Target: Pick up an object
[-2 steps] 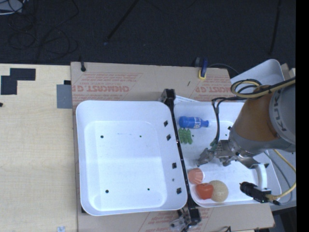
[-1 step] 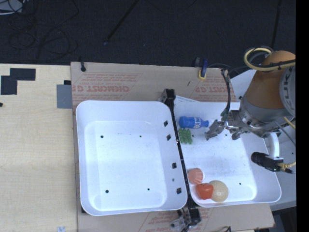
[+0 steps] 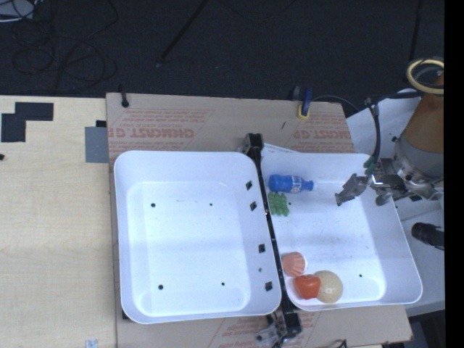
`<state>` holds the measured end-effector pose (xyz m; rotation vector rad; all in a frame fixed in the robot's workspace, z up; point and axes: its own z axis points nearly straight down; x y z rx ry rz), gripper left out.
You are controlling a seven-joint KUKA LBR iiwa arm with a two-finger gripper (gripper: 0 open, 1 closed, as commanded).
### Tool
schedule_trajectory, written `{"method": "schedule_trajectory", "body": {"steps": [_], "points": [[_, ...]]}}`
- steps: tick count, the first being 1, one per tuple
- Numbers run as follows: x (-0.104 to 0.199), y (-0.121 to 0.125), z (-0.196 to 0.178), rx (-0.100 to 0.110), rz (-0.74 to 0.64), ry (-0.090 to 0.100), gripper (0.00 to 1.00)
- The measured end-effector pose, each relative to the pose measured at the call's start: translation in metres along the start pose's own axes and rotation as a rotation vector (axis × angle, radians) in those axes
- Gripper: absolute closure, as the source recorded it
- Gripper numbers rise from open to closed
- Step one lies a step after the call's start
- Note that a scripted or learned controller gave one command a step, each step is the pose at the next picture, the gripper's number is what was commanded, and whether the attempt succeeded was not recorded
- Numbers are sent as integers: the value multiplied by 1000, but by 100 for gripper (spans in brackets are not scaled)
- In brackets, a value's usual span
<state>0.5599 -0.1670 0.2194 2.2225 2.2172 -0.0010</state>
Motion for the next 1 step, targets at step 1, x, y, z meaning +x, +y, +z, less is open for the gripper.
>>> {"method": "schedule_trajectory", "body": {"steps": [1], "points": [[21, -66, 39, 12, -2, 6, 0]]}}
